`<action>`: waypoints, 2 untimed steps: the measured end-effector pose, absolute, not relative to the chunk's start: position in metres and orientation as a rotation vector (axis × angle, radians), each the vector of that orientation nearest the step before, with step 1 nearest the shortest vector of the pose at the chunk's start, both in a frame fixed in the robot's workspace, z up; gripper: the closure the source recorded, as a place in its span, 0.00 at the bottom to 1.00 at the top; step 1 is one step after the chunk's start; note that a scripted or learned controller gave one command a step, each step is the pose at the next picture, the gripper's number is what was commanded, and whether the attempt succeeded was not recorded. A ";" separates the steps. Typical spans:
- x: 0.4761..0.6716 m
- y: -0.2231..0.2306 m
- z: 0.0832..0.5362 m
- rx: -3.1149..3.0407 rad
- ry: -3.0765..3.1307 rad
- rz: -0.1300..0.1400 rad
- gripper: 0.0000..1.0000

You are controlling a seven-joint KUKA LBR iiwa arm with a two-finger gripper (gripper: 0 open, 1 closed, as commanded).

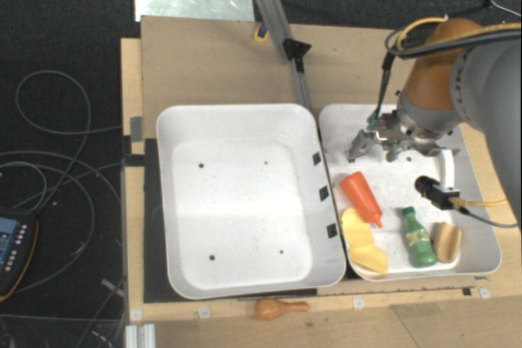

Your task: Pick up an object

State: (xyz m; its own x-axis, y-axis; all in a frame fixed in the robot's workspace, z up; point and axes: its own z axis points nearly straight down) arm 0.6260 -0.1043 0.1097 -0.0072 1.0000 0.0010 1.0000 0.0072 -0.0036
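Four objects lie in the right bin (477,261), lower right of frame: an orange bottle (361,198), yellow piece (361,242), green bottle (418,236) and tan block (446,241). Above them, the gripper (377,144) hangs with fingers apart, holding nothing.

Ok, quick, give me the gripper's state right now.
Gripper: cannot be told whether open or closed. It sits over the right bin, above the orange bottle, with nothing visibly held in it.

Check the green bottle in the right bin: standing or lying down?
Lying down. The green bottle rests on its side on the right bin floor, cap end toward the bin's far side, beside the tan object.
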 end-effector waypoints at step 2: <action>0.628 -0.105 0.103 -2.219 -2.228 -0.004 1.00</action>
